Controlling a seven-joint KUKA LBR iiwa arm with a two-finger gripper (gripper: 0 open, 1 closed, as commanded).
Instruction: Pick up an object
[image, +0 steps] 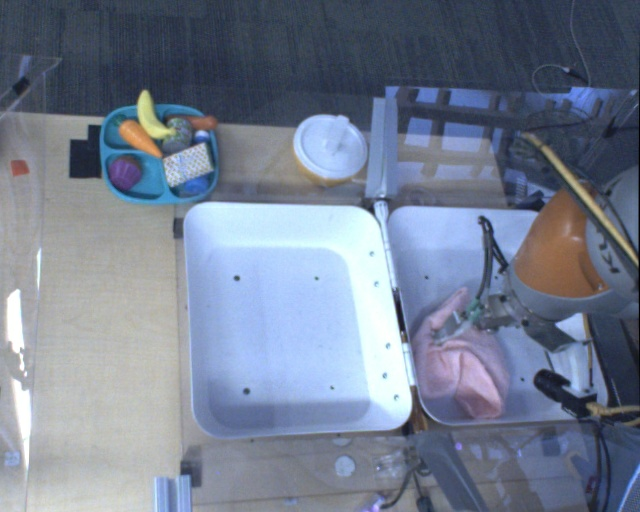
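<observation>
A soft pink cloth-like object (465, 368) lies bunched in the lower left part of the right white bin (440, 240). My gripper (462, 320) reaches in from the right and is down at the pink object's upper edge, touching or just above it. The grey arm with its orange band (560, 255) hangs over the right side of that bin and hides part of its floor.
The left white bin (280, 315) sits beside the right one, their rims meeting at the middle. Behind the bins stand a blue tray of toy food (160, 150) and a white lidded tub (330, 148). A metal frame (480, 120) rises behind the right bin.
</observation>
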